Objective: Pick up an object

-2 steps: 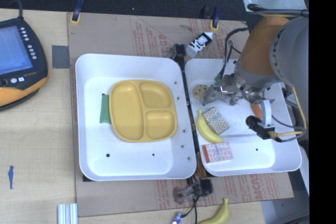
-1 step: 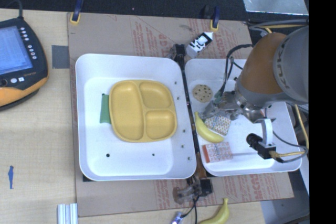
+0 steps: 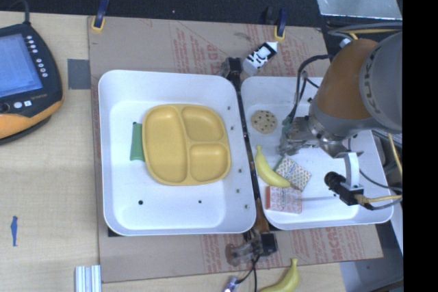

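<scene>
Nearby, banana [image 3: 269,171], cookie [image 3: 263,122] and packets [image 3: 293,173] crowd the tool [image 3: 293,140].

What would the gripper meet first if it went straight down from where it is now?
Probably the bare floor of the right bin, since the gripper hangs above a spot between the cookie and the patterned packet. Depth is unclear, so the packet's edge is possible.

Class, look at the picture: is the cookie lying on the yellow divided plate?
No. The cookie lies in the right bin, near the banana, while the plate sits in the left bin.
</scene>
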Robot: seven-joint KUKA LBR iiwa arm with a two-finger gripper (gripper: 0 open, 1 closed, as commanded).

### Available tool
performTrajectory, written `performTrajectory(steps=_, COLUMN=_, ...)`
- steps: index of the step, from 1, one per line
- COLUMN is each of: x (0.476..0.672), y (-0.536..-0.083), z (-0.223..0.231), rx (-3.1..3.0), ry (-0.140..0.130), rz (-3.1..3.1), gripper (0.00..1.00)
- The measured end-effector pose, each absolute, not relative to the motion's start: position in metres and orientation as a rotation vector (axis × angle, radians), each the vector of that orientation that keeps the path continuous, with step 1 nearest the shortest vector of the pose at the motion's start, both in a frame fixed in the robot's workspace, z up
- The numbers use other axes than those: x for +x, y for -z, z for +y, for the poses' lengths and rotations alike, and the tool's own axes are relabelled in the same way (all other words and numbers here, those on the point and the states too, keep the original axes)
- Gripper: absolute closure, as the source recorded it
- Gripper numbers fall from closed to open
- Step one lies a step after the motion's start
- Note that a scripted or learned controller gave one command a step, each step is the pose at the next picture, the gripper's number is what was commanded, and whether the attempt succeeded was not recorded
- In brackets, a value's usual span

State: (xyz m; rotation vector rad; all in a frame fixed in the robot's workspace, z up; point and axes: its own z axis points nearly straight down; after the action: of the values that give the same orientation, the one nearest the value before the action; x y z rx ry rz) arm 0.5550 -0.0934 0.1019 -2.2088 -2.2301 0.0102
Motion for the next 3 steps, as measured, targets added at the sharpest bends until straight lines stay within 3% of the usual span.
performTrajectory(steps=1, x=0.555, y=-0.102, z=-0.093, rx=-2.209, ry=-0.01, rz=-2.23, gripper=0.0)
performTrajectory(steps=2, x=0.529, y=-0.092, z=-0.097, rx=-2.213, ry=-0.006, rz=-2.227, gripper=0.0)
performTrajectory(steps=3, x=0.57, y=-0.092, z=-0.093, rx=-2.215, ry=-0.003, rz=-2.223, gripper=0.0)
